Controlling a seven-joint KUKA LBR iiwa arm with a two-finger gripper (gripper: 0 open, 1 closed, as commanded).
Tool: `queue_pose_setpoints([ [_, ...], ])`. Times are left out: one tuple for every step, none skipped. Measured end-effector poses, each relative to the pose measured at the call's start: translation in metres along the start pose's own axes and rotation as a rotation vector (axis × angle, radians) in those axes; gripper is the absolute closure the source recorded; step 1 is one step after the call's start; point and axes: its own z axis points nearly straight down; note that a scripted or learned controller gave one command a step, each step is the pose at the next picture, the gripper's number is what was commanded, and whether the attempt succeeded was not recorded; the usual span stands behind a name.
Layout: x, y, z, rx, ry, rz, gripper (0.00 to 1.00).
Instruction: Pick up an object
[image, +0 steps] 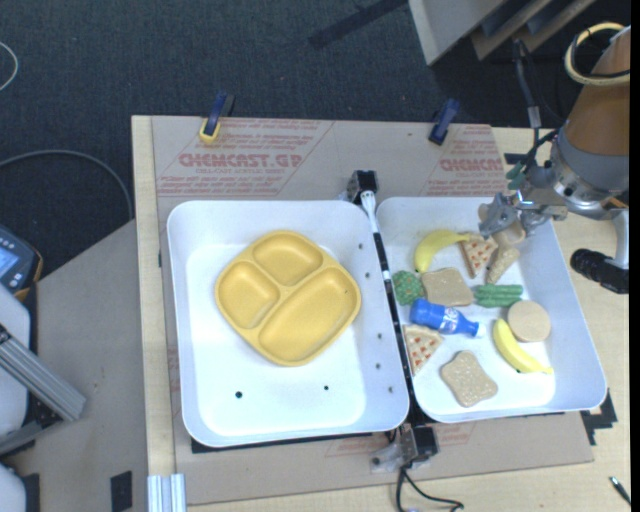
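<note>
Toy food pieces fill the right bin (585, 345) in the right half of the frame, and any of them could be the pick. From the single overhead camera we count two bananas: one (436, 247) at the bin's upper left, one (518, 350) at its lower right. Two pizza slices: one (477, 253) near the top, one (422, 348) lower left. Two bread slices: a tan one (446, 288) mid-bin and a speckled one (469, 378) near the bottom edge. We also see one blue bottle (444, 319) lying on its side, one green leafy piece (407, 287) at the left wall, one green pod-like piece (498, 295), and one round beige disc (528, 322) touching the lower banana.

The gripper (508, 222) sits at the upper right of the frame, over the bin's top edge, just beside the upper pizza slice. A pale brown piece (503, 262) lies right under it; we cannot make out what that is, nor whether it is touching the tool. The tool's parts blur into a grey tangle, so we cannot tell its state. The arm's orange band (600, 125) is cut off by the frame's right edge.

The left bin (190, 330) holds one yellow three-compartment plate (288, 297), centred in it. Two blue clamps (214, 117) pin the cardboard sheet (300, 155) at the top.
</note>
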Motion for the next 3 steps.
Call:
queue_pose_setpoints([
  [0.000, 0.001, -0.007, 0.004, 0.001, -0.001, 1.00],
  [0.058, 0.013, -0.006, 0.004, 0.004, -0.007, 1.00],
  [0.110, 0.015, -0.016, 0.004, 0.004, -0.007, 1.00],
])
